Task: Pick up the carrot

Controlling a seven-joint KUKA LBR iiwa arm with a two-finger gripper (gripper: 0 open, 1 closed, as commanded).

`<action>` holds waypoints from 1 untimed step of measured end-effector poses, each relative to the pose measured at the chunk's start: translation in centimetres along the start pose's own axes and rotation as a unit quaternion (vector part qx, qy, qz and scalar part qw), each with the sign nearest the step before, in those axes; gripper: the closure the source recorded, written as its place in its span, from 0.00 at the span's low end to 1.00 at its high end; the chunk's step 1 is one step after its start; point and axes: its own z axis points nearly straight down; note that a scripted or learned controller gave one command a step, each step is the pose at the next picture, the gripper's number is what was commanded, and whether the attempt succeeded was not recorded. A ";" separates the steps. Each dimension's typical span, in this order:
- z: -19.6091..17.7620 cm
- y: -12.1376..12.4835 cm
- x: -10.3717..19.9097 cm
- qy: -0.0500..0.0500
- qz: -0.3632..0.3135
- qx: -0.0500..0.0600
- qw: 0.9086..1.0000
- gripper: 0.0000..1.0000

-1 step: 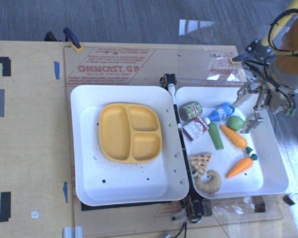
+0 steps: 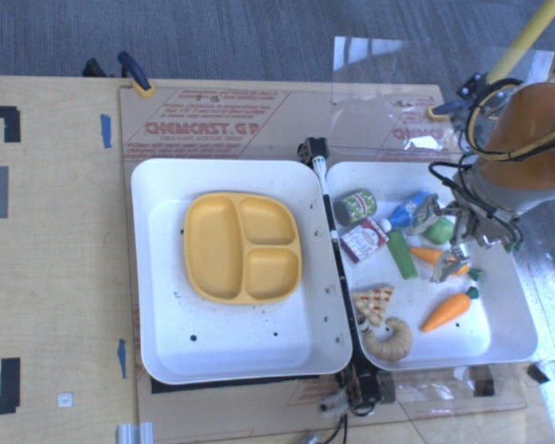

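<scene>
The carrot (image 2: 446, 310), orange with a green top at its upper right end, lies on the floor of the right bin (image 2: 513, 340) near the front right. My gripper (image 2: 458, 252) hangs over the same bin, a short way behind the carrot and apart from it. The gripper sits above a small orange item (image 2: 427, 255) that it partly hides.
The right bin also holds a green can (image 2: 356, 204), a red packet (image 2: 363, 240), a green stick (image 2: 402, 254), a blue bottle (image 2: 409, 212), a green ball (image 2: 437, 231), a waffle piece (image 2: 375, 302) and a bagel (image 2: 389, 339). A yellow divided plate (image 2: 241, 247) lies in the left bin (image 2: 157, 322).
</scene>
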 end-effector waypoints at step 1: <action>1.0 1.2 3.9 0.001 -0.008 0.000 1.000 0.00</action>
